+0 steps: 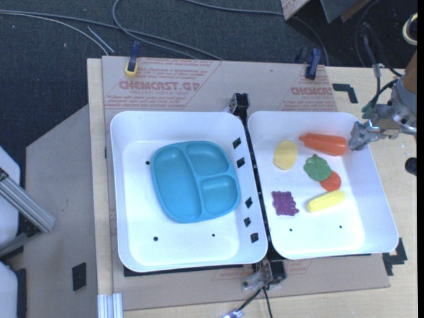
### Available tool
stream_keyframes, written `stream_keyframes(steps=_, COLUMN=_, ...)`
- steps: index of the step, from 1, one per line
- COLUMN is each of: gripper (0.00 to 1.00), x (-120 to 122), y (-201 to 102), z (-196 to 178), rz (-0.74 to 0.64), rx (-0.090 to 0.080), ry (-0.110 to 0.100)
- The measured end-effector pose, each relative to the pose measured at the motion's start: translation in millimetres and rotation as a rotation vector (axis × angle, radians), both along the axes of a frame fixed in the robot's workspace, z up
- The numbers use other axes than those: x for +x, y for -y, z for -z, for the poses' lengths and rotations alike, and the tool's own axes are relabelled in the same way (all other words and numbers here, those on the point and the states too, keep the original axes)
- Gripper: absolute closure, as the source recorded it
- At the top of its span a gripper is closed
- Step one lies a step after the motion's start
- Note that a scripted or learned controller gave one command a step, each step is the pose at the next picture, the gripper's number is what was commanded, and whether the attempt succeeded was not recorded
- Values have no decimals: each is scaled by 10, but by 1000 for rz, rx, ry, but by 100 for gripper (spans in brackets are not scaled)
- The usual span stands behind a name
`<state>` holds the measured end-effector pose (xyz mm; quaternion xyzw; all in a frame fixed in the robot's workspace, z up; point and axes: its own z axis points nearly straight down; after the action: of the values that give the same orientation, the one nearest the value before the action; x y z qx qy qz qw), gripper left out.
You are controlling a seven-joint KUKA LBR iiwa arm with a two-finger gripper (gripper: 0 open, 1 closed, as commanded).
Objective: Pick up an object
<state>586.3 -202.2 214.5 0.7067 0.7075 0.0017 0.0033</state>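
Two shallow white bins are seen side by side on the counter [179, 280], which is covered by a pale board. Nearest in the right bin [344, 240], a yellow toy corn [325, 201] and a purple bunch of grapes [285, 203] are laid just beside each other. Beyond them a green piece joined to a red-orange one [320, 171], a pale yellow lemon-like piece [286, 156] and an orange carrot [324, 143] are found, the carrot lying near the far wall. In the left bin [132, 237] a blue divided tray [195, 180] is set at a tilt.

Farther back, red lettering is printed on the board [159, 85]; it can be read as roughly "CHEMCAST G.P", repeated at the right, though the smaller lines are too fine to make out. The board is held by a yellow clamp [132, 65] and a blue clamp [313, 63].

At the right bin's far right edge the tool [361, 136] is placed just beside the carrot's tip; whether its fingers are spread or closed cannot be told, and nothing is seen held. The wrist is entered from the right. Dark carpet and grey cables [132, 25] are seen beyond.
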Motion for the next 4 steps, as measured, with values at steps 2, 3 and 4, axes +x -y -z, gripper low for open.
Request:
stream_keyframes(steps=2, gripper=100, x=-7, y=-589, z=-35, rz=-5, rx=5, ry=-8)
stream_keyframes(steps=3, gripper=100, x=155, y=-1197, z=-71, rz=-5, rx=4, ry=-5)
stream_keyframes(steps=4, gripper=100, x=225, y=-1650, z=-145, rz=-4, rx=4, ry=-5)
